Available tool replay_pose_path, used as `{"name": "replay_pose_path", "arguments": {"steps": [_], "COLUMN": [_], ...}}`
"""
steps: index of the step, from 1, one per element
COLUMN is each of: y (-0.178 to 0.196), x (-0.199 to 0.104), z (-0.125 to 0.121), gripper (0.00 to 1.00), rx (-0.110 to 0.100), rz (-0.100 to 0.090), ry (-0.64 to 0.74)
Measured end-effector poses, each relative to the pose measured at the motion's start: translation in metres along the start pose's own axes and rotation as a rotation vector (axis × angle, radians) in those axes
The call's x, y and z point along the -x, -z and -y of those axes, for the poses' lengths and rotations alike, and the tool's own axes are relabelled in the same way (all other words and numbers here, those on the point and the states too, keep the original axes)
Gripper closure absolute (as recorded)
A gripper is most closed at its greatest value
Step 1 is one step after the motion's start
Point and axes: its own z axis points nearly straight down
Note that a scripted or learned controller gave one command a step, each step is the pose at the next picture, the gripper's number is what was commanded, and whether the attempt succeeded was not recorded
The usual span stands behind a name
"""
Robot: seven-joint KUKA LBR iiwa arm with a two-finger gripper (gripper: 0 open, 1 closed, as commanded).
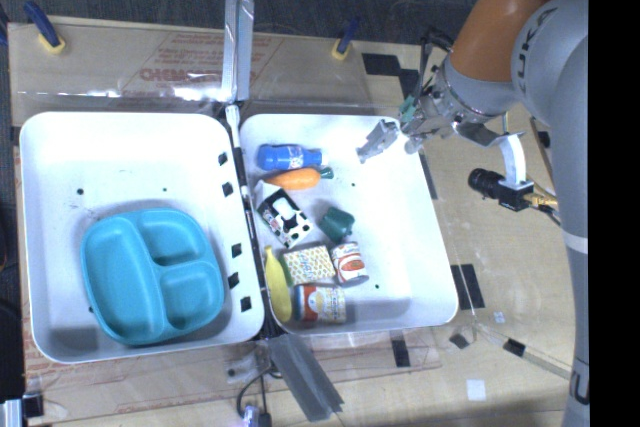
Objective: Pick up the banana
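Half hidden at seven o'clock in the right bin (420, 215), the smooth curved banana (276, 283) hugs the wall, while the empty metal gripper (378, 141) hangs slightly parted at one o'clock.

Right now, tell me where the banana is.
The banana lies in the right bin, against its left wall near the front corner, beside the patterned box and the can.

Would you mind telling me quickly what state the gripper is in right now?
Gripper: above the right bin's far edge, nothing seen between its fingers; open or shut cannot be told.
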Motion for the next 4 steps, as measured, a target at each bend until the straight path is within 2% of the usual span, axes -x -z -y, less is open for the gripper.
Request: {"name": "replay_pose_path", "arguments": {"steps": [1, 2, 3, 4], "y": [-0.091, -0.103, -0.108, -0.011], "x": [-0.097, -0.107, -0.113, -0.103], "z": [0.030, 0.063, 0.114, 0.126], "gripper": [0.00, 0.00, 0.00, 0.00], "rx": [0.001, 0.054, 0.042, 0.005], "rz": [0.000, 0.024, 0.034, 0.001], "ry": [-0.246, -0.279, 0.070, 0.322]}}
